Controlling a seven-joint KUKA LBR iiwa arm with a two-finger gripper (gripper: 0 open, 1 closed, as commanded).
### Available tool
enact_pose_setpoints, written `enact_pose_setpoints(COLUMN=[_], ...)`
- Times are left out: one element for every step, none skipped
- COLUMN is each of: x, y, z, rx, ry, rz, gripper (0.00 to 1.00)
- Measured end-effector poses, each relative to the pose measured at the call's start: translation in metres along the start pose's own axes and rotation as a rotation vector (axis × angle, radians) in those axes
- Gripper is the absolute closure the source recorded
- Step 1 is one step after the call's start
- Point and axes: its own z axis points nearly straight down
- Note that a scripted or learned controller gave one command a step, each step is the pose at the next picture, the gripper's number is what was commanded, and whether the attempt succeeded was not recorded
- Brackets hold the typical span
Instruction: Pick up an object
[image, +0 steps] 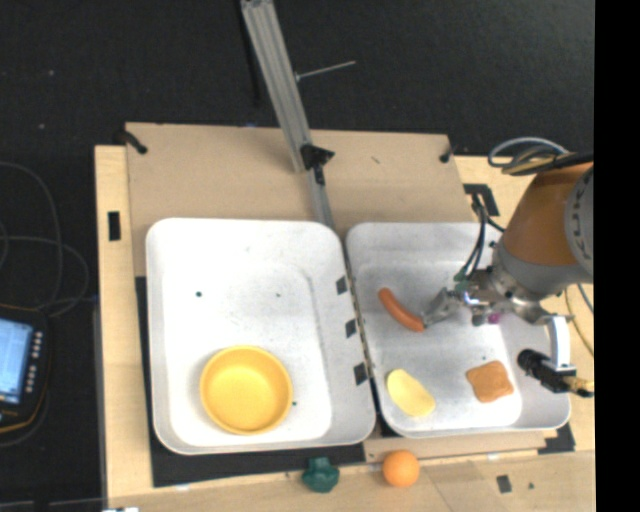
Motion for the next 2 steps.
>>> enact_pose_setpoints(x=[-0.001, 0.001], y=[0.002, -0.004], z=[-0.014, -0.075], rx=[-0.008, -0.011], ry=[0.000, -0.001], rz=[0.005, -0.002], gripper=[1.00, 1.00])
